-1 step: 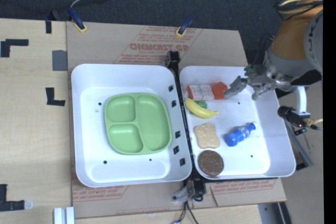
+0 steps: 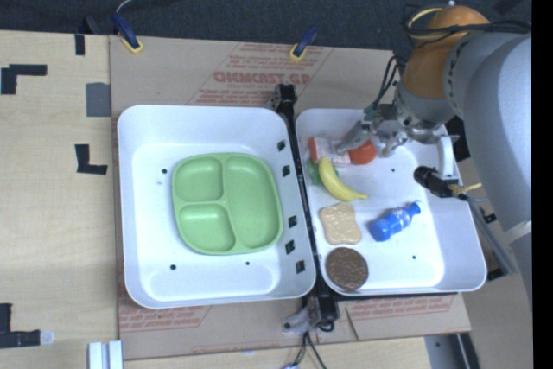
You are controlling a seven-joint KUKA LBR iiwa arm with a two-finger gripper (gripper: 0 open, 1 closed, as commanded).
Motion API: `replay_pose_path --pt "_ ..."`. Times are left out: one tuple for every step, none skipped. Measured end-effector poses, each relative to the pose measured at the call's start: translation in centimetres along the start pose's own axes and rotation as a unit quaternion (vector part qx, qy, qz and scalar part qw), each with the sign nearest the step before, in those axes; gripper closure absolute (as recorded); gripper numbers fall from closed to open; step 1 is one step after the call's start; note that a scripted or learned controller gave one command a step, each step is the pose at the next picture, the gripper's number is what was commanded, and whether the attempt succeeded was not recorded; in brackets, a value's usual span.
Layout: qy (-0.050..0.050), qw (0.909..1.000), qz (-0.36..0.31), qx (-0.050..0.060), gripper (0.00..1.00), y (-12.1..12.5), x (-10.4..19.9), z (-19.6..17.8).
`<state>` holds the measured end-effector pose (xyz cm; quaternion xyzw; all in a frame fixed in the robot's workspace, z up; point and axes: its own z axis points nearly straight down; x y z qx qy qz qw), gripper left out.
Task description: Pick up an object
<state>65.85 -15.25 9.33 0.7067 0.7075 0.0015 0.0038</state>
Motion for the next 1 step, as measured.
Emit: replay_pose_path --pt "0.0 1.0 -0.001 0.001 1.0 -0.01 0.1 -0.88"
